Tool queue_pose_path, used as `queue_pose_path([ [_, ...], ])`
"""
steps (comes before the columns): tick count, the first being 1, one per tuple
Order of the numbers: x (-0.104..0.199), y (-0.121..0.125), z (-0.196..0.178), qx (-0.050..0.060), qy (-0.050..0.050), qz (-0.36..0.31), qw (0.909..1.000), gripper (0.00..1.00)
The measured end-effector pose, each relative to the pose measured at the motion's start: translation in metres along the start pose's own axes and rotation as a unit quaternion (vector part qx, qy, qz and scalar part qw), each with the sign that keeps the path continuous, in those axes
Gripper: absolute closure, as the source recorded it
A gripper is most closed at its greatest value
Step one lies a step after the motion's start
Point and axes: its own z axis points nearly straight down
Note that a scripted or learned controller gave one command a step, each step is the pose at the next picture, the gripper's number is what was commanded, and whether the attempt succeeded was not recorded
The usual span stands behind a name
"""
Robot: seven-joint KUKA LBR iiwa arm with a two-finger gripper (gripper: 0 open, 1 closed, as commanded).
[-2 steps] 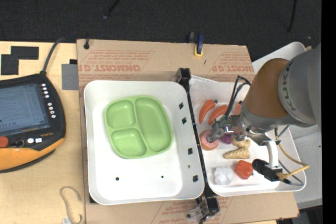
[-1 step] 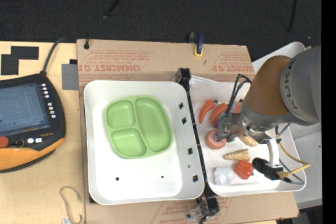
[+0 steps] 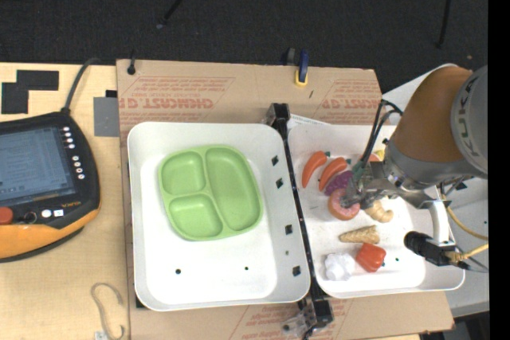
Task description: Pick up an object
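My gripper reaches down into the right bin, right over a cluster of toy food. Under it lie a purple piece and a pink ring-shaped piece, with a beige knobbly piece beside them. Two orange-red chilli-shaped pieces lie just left of the gripper. Nearer the front lie a tan cone-shaped piece, a red pepper-like piece and a white crumpled piece. The wrist hides the fingertips.
The left bin holds a green divided plate. A black divider runs between the bins. A teach pendant rests on the bench at the far left.
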Motion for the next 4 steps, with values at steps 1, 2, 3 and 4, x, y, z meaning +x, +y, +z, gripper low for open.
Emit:
queue_pose_path([
  [1,0.001,-0.009,-0.05,-0.001,0.0,-0.003,1.0,1.0],
  [2,0.0,-0.009,-0.072,-0.001,0.0,-0.004,1.0,1.0],
  [3,0.052,-0.011,-0.081,0.0,0.001,-0.006,1.0,1.0],
  [4,0.092,-0.009,-0.08,0.001,0.001,-0.005,1.0,1.0],
])
